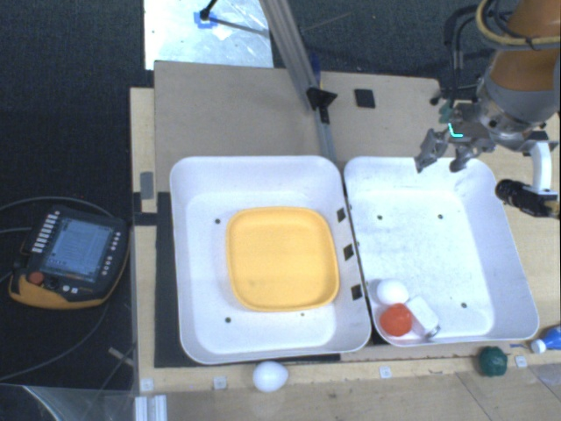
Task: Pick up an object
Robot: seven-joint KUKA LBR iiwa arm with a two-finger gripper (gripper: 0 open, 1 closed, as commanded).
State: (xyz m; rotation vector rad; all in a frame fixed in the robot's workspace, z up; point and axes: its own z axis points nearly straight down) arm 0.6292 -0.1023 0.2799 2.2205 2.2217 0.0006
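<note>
Three small items sit bunched at 6 o'clock in the right bin [491, 261]: white ball [391, 291], red ball [397, 320], white block [422, 312]. Gripper [444, 158] hangs over the bin's 12 o'clock rim, fingers apart, nothing between them. Step judged: approach, no grasp yet. Next move calls for travel toward 6 o'clock, then descent on one item. Left bin [197, 235] holds a yellow plate [282, 258]. Pendant [68, 264] lies on dark carpet at 9 o'clock.
</note>
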